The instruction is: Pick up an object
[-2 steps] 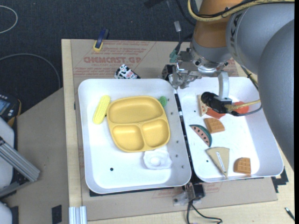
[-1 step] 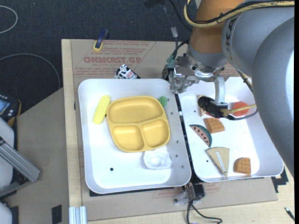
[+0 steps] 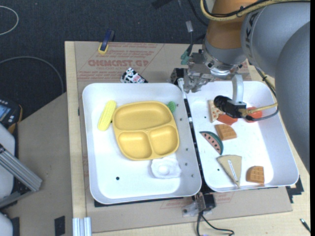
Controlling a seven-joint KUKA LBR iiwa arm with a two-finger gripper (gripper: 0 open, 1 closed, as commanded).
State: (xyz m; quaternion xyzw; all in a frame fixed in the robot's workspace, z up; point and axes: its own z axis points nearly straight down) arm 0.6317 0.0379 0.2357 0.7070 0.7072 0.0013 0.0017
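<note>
Hanging at the far rim where the two bins meet, the jaws sit low over the divider, at the right bin's top-left corner. They are too small and cluttered to read, so cannot tell if they are spread or pressed together. Nothing visible between them.

Arm reaches in from upper right.

Candidates for the pick, right bin:
- toast piece and red piece, near the top, closest to the jaws
- waffle square just below those
- watermelon slice towards the divider
- pale wedge and small waffle at the near end, well apart from the jaws

Left bin:
- yellow divided tray in the middle
- corn cob touching or just beside the tray's left edge
- small green piece at its upper right corner
- white egg-like piece below it

Every item lies flat in a bin; none lifted.

Judgement: task not begun in any visible sense. No object secured and no clear target under the jaws. Left to do: move over an item, descend, close, lift. Toast or red piece look the shortest reach.
</note>
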